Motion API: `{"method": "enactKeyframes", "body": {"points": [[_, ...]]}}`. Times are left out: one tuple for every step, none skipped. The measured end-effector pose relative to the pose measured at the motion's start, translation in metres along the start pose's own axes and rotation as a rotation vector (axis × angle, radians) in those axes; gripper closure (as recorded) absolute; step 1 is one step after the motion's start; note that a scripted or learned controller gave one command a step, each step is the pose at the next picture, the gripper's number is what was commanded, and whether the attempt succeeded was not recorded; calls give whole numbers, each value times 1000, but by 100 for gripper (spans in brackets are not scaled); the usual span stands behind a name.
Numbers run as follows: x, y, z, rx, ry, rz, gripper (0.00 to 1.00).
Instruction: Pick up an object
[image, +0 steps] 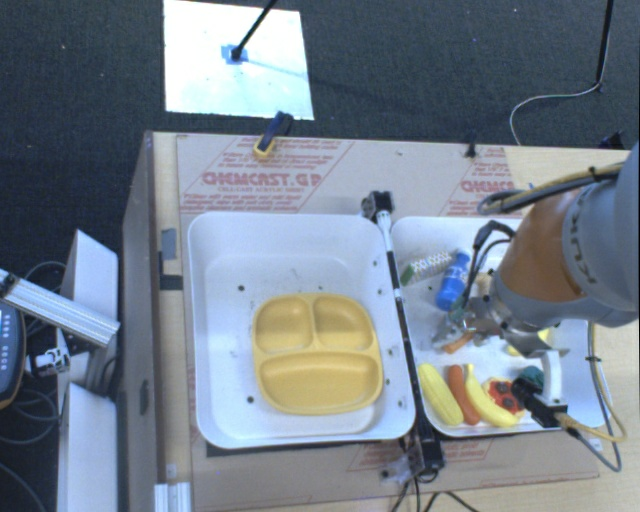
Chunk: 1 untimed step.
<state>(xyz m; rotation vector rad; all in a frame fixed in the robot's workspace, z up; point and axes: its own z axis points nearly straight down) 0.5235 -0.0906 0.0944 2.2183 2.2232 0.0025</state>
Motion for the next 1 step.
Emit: {"method": "enactKeyframes", "body": {"points": [[98, 77, -91, -2, 1, -3, 100]]}}
